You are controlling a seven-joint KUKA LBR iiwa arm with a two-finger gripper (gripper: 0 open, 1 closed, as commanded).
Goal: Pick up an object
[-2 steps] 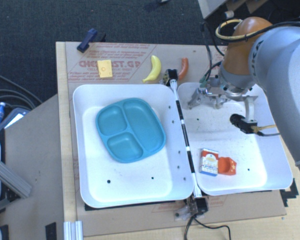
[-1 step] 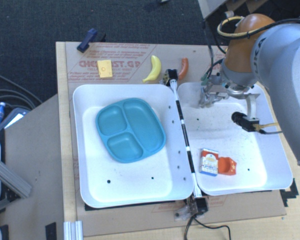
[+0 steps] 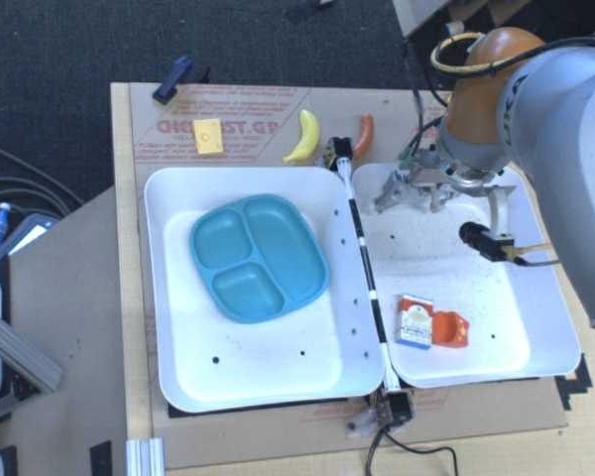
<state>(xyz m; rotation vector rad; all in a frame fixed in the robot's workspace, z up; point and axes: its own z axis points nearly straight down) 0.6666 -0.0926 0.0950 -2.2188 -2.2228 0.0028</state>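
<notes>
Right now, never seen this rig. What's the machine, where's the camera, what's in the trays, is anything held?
The machine is a single robot arm, grey with an orange band, which reaches in from the right. Its gripper, the part that grasps, hangs over the far end of the right bin.

There is one camera, fixed above the bench, looking down at a slant.

The left bin holds a blue divided plate. The right bin holds a small white and orange packet with an orange object touching its right side.

Behind the bins on the bench lie a banana, an orange-red piece, a yellow block and a blue object.

I see nothing held. The packet and the orange object lie at the near end, apart from the gripper.
</notes>
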